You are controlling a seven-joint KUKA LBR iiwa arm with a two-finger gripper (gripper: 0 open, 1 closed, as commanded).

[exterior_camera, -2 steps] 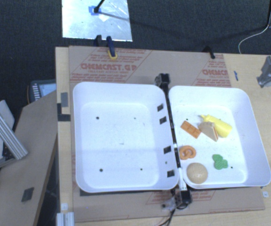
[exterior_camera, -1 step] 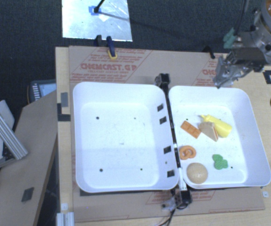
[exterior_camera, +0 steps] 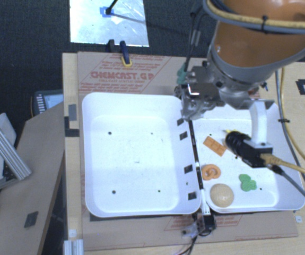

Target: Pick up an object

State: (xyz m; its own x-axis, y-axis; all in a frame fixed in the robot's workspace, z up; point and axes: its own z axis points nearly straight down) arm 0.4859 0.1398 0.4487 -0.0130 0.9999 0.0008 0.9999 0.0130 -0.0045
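Observation:
The right bin holds several small objects. An orange flat piece lies near the divider. An orange ring and a beige round lump lie closer to the front. A green toy is to their right. My gripper hangs over the back left corner of the right bin, right at the divider between the bins, apart from all the objects. The arm's wide orange and grey body covers the back of that bin. Nothing is visibly held.
The left bin lies beside the right one, its white floor bare. A black cylinder with a cable on a white bracket juts over the right bin. Cardboard underlies both bins. A shiny plate sits behind.

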